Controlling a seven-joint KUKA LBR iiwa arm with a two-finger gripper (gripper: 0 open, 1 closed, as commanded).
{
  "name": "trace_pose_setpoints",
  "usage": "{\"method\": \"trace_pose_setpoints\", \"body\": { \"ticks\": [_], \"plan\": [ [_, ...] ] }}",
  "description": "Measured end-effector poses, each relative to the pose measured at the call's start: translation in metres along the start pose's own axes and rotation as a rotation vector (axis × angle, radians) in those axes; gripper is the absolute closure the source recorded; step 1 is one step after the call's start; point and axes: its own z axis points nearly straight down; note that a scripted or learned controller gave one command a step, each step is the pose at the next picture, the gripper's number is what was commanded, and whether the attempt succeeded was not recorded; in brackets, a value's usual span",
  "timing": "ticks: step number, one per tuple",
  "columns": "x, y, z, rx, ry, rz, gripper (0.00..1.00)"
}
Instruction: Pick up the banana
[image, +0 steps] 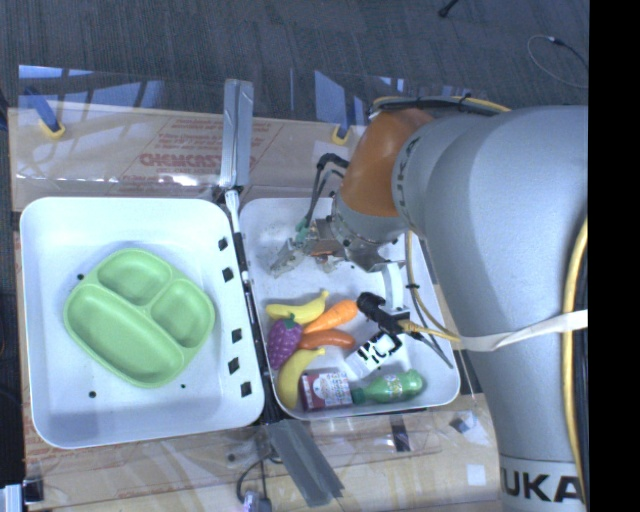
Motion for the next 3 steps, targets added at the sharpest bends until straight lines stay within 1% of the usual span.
{"method": "trace_pose_setpoints", "body": {
  "ticks": [1, 2, 3],
  "plan": [
    [0.015, -0.078, 0.001, 0.0, 0.001, -0.55, 0.0],
    [0.015, -0.077, -0.009, -0.001, 0.001, -0.554, 1.0],
    [0.015, -0.077, -0.009, -0.001, 0.001, -0.554, 0.0]
  ]
}}
